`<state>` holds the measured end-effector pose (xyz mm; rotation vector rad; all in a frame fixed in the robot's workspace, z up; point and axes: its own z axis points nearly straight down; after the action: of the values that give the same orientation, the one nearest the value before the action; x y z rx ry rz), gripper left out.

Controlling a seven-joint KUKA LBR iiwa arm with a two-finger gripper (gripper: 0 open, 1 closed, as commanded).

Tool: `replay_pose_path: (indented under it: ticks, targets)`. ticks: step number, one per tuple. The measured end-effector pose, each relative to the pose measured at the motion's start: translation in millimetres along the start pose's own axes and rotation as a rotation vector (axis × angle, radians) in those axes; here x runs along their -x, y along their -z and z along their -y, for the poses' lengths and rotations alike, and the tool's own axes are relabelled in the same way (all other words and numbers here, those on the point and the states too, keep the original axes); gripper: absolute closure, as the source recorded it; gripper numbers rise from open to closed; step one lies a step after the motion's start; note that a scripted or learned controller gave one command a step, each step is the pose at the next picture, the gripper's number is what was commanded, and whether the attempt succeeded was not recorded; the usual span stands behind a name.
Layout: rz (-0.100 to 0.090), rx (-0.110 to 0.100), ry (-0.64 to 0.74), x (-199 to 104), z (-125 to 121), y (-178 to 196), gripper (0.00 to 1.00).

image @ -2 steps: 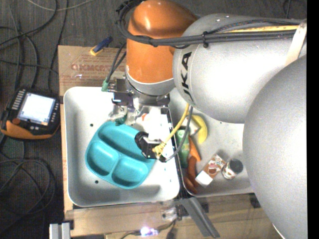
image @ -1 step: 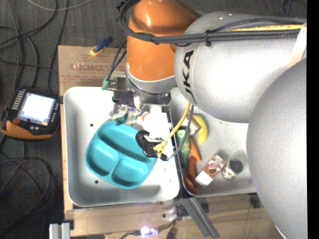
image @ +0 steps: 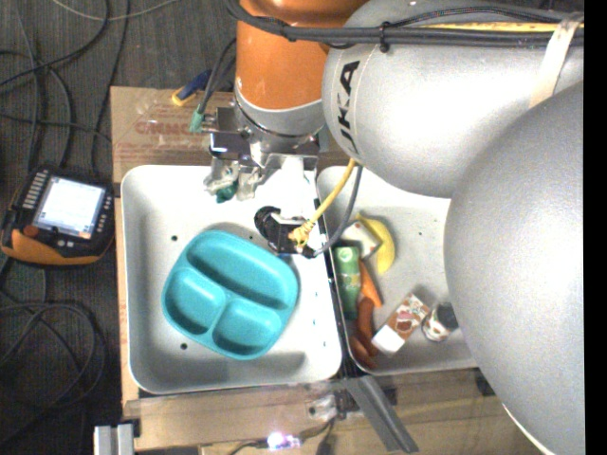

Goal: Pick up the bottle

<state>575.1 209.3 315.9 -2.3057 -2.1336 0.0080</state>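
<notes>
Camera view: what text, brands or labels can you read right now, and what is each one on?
"KA", the visible end of a larger marking, on the grey arm.
Red print on the cardboard sheet behind the left bin: too blurred to read.
Label on the green bottle in the right bin: too small to read.
Screen of the handheld controller: glare, nothing readable.

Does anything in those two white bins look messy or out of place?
Mildly: in the right bin, the green bottle, a banana and small packages lie jumbled together against its left wall. The teal divided tray sits askew in the left bin.
</notes>
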Motion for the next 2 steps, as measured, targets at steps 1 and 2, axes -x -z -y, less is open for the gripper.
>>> replay_pose_path:
  ticks: [1, 2]
  targets:
    - [0.0, -0.001, 0.002, -20.3, 50.3, 0.2, 1.0]
    - [-0.002, -0.002, -0.072, -20.0, 57.1, -5.0, 1.0]
